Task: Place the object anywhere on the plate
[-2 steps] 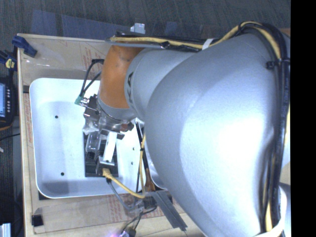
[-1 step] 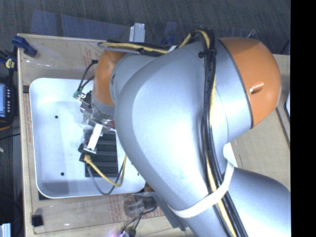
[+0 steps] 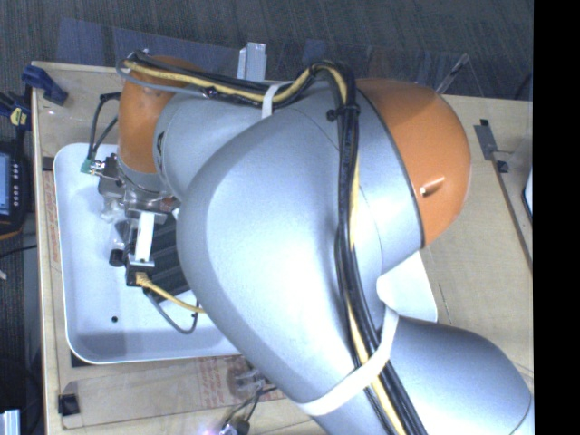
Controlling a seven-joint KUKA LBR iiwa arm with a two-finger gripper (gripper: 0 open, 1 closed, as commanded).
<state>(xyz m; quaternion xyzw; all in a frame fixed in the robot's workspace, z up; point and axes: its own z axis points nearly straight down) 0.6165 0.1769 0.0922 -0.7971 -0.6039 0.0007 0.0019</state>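
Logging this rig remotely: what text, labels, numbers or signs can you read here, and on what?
No text reads clearly.
Reddish printing on the bench edge below the white bin: too blurred to read.
Dark device at the left edge: markings too small to read.
Arm and gripper: no lettering.

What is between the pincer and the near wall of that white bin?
In the camera view, bare white bin floor lies between the pincer and the near wall, apart from one small dark speck.

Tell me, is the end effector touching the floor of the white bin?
Cannot tell. In the camera view the end effector hangs over the white bin, but the slanted look from above shows neither contact nor a gap.
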